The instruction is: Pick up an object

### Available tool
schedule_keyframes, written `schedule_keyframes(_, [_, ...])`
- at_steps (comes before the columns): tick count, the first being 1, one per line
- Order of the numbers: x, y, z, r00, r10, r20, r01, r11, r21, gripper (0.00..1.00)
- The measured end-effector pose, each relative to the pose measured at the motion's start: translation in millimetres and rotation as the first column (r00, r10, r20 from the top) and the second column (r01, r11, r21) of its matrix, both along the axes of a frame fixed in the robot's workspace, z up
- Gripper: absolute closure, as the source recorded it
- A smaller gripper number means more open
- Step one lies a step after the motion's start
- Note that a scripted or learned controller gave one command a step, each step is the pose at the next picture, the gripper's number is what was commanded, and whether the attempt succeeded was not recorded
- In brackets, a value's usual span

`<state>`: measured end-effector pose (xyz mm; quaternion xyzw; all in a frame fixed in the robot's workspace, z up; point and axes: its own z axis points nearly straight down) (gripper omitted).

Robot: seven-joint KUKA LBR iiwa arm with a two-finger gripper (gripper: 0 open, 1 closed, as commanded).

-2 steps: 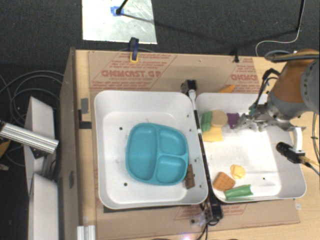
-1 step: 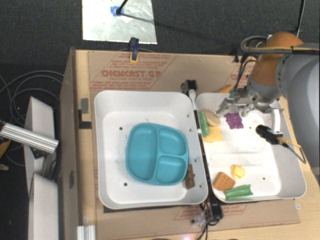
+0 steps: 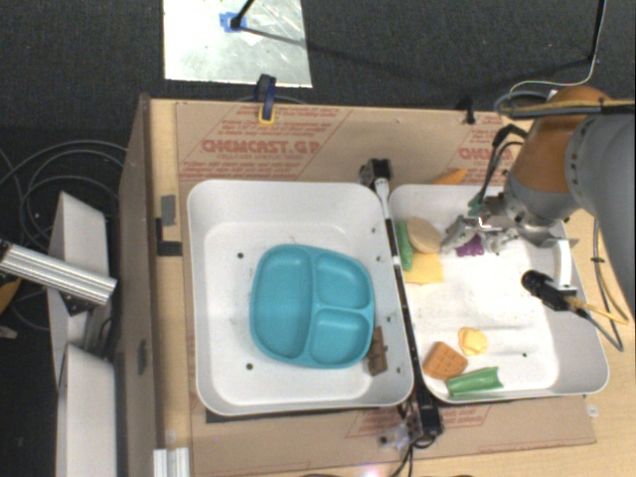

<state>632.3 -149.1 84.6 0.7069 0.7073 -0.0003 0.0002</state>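
The gripper (image 3: 475,229) hangs low over the upper part of the right bin (image 3: 507,301), at about 12 o'clock from the bin's centre. The grey arm comes in from 3 o'clock. Whether the gripper is open or closed cannot be told from this angle, and nothing can be seen held in it.

A small purple piece (image 3: 469,247) lies just beside the gripper at its 6 o'clock. It may be touching the gripper, but that is unclear.

At the gripper's 9 o'clock, close by, is a round beige piece (image 3: 424,234). A flat yellow slice (image 3: 425,270) touches its lower edge at about 8 o'clock from the gripper. Further towards 9 o'clock, a long green piece (image 3: 404,244) lies along the bin's left wall. An orange piece (image 3: 452,177) rests at the bin's top wall, at 11 o'clock from the gripper.

Well apart, at the gripper's 6 o'clock near the bin's bottom wall, a small yellow lump (image 3: 473,342) sits just above an orange ridged piece (image 3: 444,361). A green pod-shaped piece (image 3: 474,381) lies beneath them.

The left bin (image 3: 224,266), at 9 o'clock, holds a teal divided plate (image 3: 313,306) near its centre. A small brown piece (image 3: 378,352) is at the plate's 4 o'clock, against the bin's right wall.
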Motion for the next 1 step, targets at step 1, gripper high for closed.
schedule_keyframes(1, [12.1, -36.4, 1.0, 1.000, 0.000, 0.005, 0.000, 1.000, -0.001, 0.00])
